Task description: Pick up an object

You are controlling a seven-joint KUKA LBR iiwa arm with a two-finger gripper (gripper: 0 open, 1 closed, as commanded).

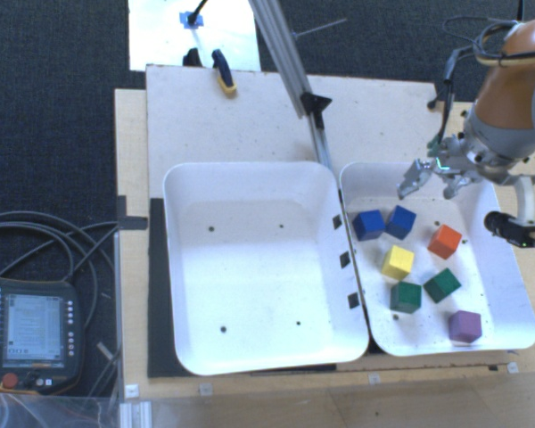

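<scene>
Several small cubes lie in the right bin [508,266]: two blue ones [368,224] [400,221], an orange one [444,241], a yellow one [398,262], two green ones [406,296] [442,284] and a purple one [465,325]. My gripper [433,182] hangs over the bin's far edge, above and behind the blue cubes. It is open, its fingers spread, with nothing between them.
The left bin [183,239] stands beside the right one, their rims meeting at the middle. A slanted metal rail [285,52] crosses the bench behind the bins. A teach pendant [31,333] with cables lies on the floor at the left.
</scene>
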